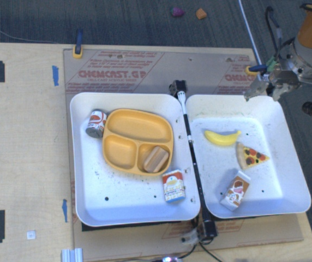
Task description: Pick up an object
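Note:
The right bin (292,162) holds a yellow banana (221,137), a pizza slice (251,157) and a small brown carton (235,192) lying tilted. My gripper (263,94) hangs over the far rim of that bin, above and to the right of the banana. Its fingers stand open with nothing between them. The left bin (82,190) holds a yellow divided plate (137,132) with a tan bread roll (156,159) in its near right compartment. A can (96,123) lies at the plate's left, and an orange-and-white carton (173,186) stands at its near right.
A black clamp bar (187,141) runs between the two bins. Both bins rest on a brown cardboard sheet (123,72). A thin cable (246,21) slants down toward the gripper. Two small objects (189,12) lie on the dark floor beyond the bench.

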Tool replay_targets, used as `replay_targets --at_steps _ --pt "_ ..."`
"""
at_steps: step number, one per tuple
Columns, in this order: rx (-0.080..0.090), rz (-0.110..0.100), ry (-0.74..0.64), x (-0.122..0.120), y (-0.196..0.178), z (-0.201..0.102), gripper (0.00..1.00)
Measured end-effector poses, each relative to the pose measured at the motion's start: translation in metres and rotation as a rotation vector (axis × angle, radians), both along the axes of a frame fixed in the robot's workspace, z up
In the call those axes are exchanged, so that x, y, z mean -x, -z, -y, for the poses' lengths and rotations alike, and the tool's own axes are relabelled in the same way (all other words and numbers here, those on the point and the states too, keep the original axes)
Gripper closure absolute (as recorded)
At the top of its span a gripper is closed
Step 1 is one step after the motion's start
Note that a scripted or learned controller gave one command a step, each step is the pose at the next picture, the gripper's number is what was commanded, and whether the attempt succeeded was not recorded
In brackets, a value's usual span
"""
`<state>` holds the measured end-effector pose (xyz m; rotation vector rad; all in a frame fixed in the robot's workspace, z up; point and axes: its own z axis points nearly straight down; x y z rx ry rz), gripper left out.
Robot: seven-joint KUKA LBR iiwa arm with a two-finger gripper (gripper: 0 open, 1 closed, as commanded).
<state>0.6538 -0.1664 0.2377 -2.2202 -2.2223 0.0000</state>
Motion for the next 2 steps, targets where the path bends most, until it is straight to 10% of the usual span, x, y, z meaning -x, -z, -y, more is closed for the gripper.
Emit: replay_targets --at_steps 1,2 --pt "0.001 0.005 0.0 -0.011 0.14 0.013 0.0" --pt "0.003 0.006 0.001 0.03 0.15 -0.018 0.0"
